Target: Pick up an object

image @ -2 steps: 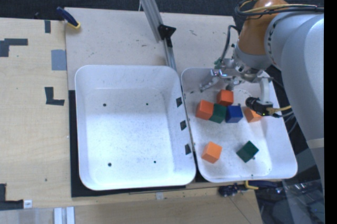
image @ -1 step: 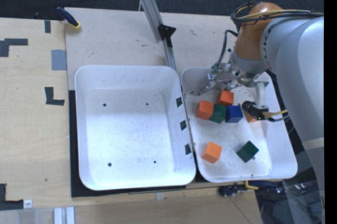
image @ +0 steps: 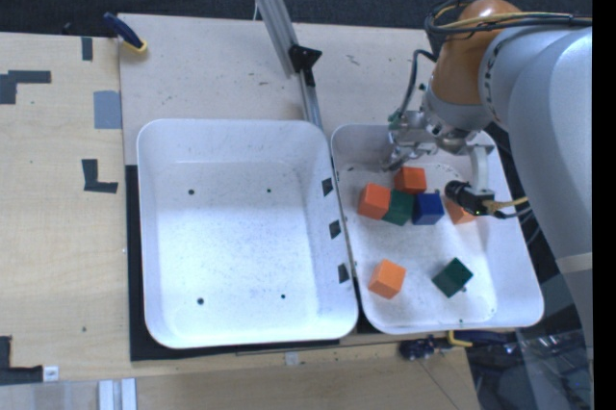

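Note:
The right bin (image: pixel 510 297) holds several small blocks. In its upper half, a cluster is made up of an orange block (image: pixel 375 200), a second orange block (image: pixel 413 178), a dark green block (image: pixel 397 208) and a blue block (image: pixel 427 207). Another orange block (image: pixel 460 212) lies partly hidden behind a black part of the arm. Nearer the front lie an orange block (image: pixel 388 278) and a green block (image: pixel 451 276). My gripper (image: pixel 402 158) hangs low over the bin's far end, just above and left of the second orange block. I see nothing held in it.
The left bin (image: pixel 154 206) stands beside the right one. A slanted metal rail (image: pixel 274 4) runs down to the gap between the bins. The grey arm (image: pixel 539 110) covers the right bin's far right corner. A blue and yellow tool (image: pixel 125 33) lies at the bench's back left.

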### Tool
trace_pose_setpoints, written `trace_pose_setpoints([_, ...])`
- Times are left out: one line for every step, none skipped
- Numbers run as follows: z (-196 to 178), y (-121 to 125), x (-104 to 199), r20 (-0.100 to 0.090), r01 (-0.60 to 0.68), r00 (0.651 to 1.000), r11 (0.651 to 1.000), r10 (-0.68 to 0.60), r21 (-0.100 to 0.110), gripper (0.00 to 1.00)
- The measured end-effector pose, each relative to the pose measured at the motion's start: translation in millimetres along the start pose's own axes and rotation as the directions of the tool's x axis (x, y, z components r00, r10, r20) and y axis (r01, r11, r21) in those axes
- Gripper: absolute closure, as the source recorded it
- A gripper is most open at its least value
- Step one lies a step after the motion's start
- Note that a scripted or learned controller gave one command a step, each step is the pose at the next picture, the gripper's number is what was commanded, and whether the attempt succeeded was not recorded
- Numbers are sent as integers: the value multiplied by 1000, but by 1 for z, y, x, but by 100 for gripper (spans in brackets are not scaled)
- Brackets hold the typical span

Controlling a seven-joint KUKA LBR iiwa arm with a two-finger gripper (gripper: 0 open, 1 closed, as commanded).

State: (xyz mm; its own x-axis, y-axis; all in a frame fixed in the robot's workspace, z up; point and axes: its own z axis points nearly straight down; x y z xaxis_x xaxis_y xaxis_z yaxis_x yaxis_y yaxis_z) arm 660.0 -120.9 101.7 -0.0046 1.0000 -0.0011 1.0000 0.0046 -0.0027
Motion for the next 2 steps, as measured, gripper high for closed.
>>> trace_pose_setpoints([-43, 1, 3, -1, -3, 1000, 1000, 3, -5, 100])
trace_pose_setpoints([-86, -1, 0, -1, -4, 1000, 1000, 4, -6, 100])
